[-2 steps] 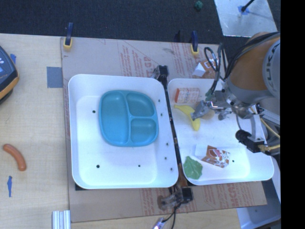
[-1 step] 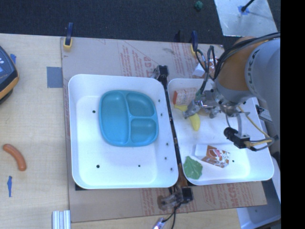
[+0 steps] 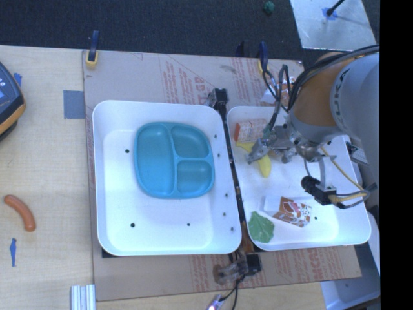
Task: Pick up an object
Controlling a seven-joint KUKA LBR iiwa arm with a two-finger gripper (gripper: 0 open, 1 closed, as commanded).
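My gripper [image 3: 259,151] hangs low over the left part of the right bin [image 3: 348,234], with the arm coming in from the right. A yellow banana-shaped toy [image 3: 264,167] lies right under and beside the gripper's tip, and part of it is hidden by the gripper. An orange-red packet [image 3: 243,131] lies just behind the tip, near the bin's back left corner. In the front left corner lies a green leaf-shaped piece [image 3: 261,227]. A white and brown snack packet [image 3: 292,212] lies in the front middle of this bin.
The left bin [image 3: 110,173] holds a blue divided plate [image 3: 174,159]. A red-orange sausage toy [image 3: 20,212] lies on the bench far left, outside the bins. A dark device [image 3: 8,102] sits at the left edge. A black divider [image 3: 231,173] runs between the bins.
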